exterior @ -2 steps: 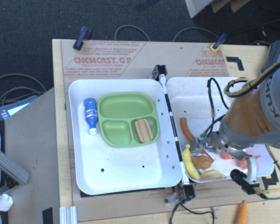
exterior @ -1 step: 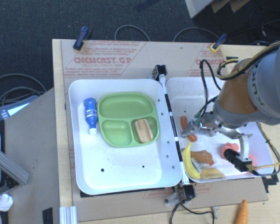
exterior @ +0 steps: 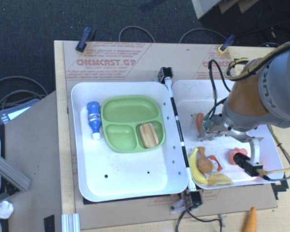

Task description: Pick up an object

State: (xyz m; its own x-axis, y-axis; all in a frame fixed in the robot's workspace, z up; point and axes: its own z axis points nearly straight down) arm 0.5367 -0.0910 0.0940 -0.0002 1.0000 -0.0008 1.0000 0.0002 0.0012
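Down in the right-hand shallow white bin (exterior: 183,88), the grey arm with its orange band (exterior: 249,98) reaches in from the right, and its two-finger gripper (exterior: 208,129) hangs low over the bin floor near the bin's left wall. Whether its fingers are open or closed cannot be told; they are too small and dark against the clutter. Just beside the gripper, on its left, lies a small orange-red carrot-shaped piece (exterior: 199,121), with nothing visibly clamped. Toward the front of that bin sit a yellow plastic banana (exterior: 203,173), a brown drumstick-shaped toy (exterior: 205,163) resting against it, and a small red object (exterior: 238,154) near a black part of the arm.

The left-hand shallow white bin (exterior: 125,178) holds a green divided plastic tray (exterior: 130,112) with a tan bread-roll toy (exterior: 148,135) in its lower right compartment. A blue bottle with a white cap (exterior: 94,120) lies just beside the tray's left edge
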